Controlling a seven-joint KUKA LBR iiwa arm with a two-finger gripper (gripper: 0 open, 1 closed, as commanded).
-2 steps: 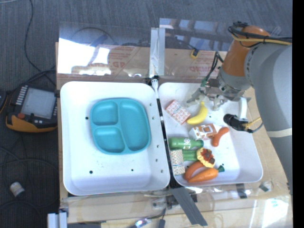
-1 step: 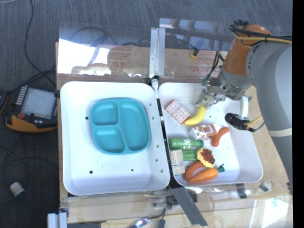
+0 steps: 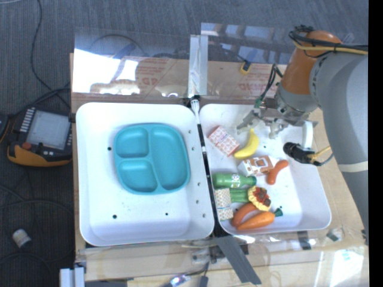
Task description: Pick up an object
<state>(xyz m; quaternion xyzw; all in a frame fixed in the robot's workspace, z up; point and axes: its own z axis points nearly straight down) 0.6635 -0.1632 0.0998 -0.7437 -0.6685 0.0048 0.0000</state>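
Two white bins [image 3: 90,220], jaws [image 3: 261,123] above banana [image 3: 249,146]

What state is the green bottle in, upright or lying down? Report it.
Lying down. The green bottle rests on its side in the right bin, long axis across the floor, white cap toward the sausage.

Well away from the fingers, across the divider, the left bin [image 3: 96,220] carried a blue divided plate [image 3: 152,158], lying flat. Farther still, off the counter [image 3: 263,266] on the grey carpet [image 3: 36,52], an orange-and-black handheld pendant [image 3: 37,137] sat with its cable [image 3: 27,17] looping off. A small grey cylinder [image 3: 21,238] lay down by the near corner.
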